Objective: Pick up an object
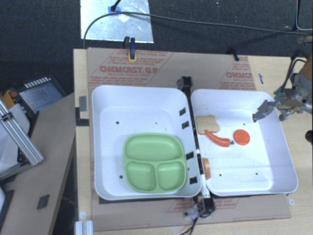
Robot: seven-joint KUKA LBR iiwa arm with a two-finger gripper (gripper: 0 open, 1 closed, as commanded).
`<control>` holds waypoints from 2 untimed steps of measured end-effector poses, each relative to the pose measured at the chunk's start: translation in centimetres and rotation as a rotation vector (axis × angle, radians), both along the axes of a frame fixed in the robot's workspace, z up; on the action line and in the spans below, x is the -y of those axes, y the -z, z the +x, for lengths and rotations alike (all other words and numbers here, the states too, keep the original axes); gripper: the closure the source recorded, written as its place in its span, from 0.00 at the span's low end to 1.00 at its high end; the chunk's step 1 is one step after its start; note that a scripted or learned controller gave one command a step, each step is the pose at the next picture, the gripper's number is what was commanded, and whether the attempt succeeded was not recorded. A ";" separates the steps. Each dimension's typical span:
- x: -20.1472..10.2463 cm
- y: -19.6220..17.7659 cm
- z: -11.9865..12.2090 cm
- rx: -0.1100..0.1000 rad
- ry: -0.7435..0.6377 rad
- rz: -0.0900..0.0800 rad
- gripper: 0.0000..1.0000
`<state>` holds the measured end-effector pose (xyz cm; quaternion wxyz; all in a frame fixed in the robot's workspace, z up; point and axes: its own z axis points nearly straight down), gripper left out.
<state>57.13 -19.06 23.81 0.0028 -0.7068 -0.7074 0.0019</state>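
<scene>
A: Where is the gripper (266, 109) sitting right now?

B: It is hanging over the far right corner of the right bin (279, 177), reaching in from the right edge. The arm (298, 94) behind it is showing grey metal with a bit of orange at the very edge.

A: Are the fingers gripping anything?

B: Nothing is lying between them. One dark finger is pointing down and left toward the bin floor, but I cannot tell whether the fingers are spread or closed; the view is too small and blurred there.

A: And the things to pick?

B: They are lying in the right bin, near its left wall. A tan slice of bread (207, 124) is sitting closest to the divider. Just below it, an orange-red chili pepper (218, 139) is lying at a slant, touching or nearly touching the bread. A round red tomato slice (241, 137) is resting just beside the pepper's right end. All three are sitting well apart from the gripper.

A: What is the left bin (105, 131) holding?

B: A green divided plate (154, 162) with three compartments is lying flat in its near half. Both bins are sitting side by side on a cardboard sheet (142, 67) covering the worktop (54, 131).
</scene>
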 end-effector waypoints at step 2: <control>-0.8 4.1 0.6 0.005 -0.004 -0.001 0.00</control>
